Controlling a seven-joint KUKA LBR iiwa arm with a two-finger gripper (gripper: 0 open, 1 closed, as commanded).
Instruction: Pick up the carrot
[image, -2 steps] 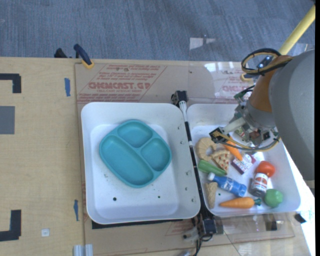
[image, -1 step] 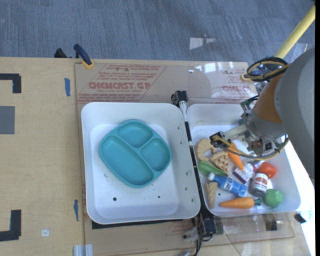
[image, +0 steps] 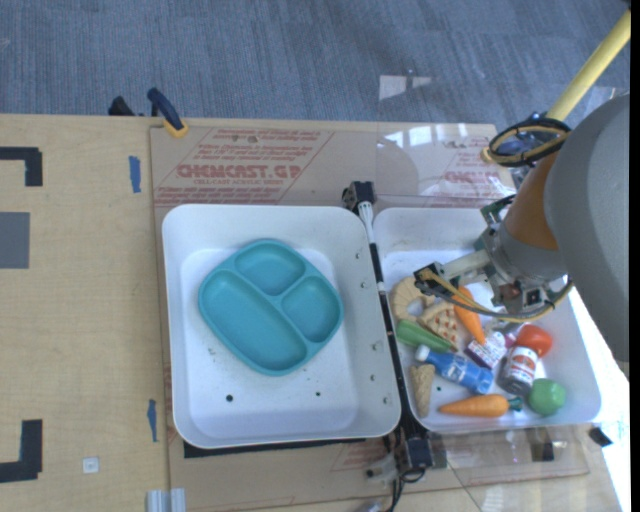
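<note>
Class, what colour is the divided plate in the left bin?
Teal blue, best seen in the camera view: the plate lies in the left bin.
</note>
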